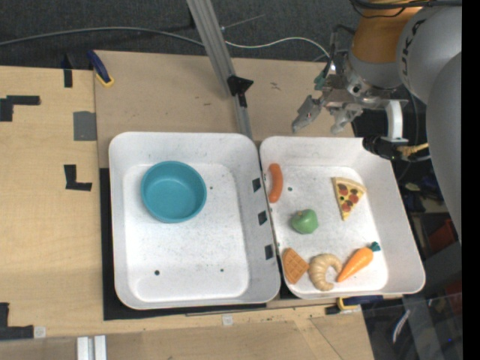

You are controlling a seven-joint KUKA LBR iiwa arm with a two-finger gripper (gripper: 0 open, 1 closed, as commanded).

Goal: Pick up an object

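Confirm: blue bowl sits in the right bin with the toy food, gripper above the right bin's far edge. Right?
Not quite. The blue bowl sits alone in the left bin; the toy food lies in the right bin. The gripper is above the right bin's far edge, as the camera view shows.

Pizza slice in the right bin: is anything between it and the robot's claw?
Nothing visible. The gripper hangs above the bin's far rim, and bare white floor lies between there and the pizza slice.

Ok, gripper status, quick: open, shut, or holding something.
Gripper: open, holding nothing, above the far rim of the right bin.
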